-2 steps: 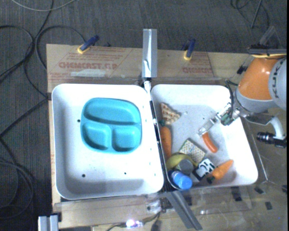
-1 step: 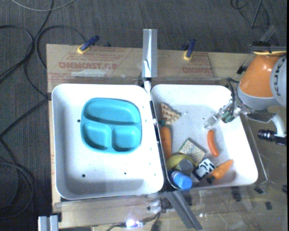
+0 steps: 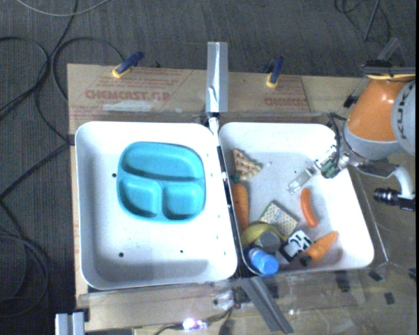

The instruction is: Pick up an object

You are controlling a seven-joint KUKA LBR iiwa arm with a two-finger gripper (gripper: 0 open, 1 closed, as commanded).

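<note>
Two shallow white bins sit side by side on the bench. The left bin [image 3: 98, 257] holds a blue sectioned tray [image 3: 162, 181] lying flat near its middle. The right bin [image 3: 356, 208] holds the loose objects, gathered mostly toward its near and left parts. The arm [image 3: 377, 117] enters from the right, its orange band over the bin's far right corner, and the gripper [image 3: 309, 176] hangs over the right half of that bin, pointing down and to the left; its fingers appear slightly parted with nothing between them. Just below and beside the gripper lies a small orange sausage [image 3: 308, 207], the nearest object, apart from the fingertips. A long carrot [image 3: 241, 204] lies along the bin's left wall, well apart from the gripper, with a waffle-patterned triangle [image 3: 246, 163] above it. A cracker square [image 3: 278, 220] sits between carrot and sausage. At the near edge cluster a yellow piece [image 3: 255, 232], a blue-capped bottle [image 3: 265, 262], a black-and-white die [image 3: 298, 242] and a second carrot [image 3: 321, 245].
</note>
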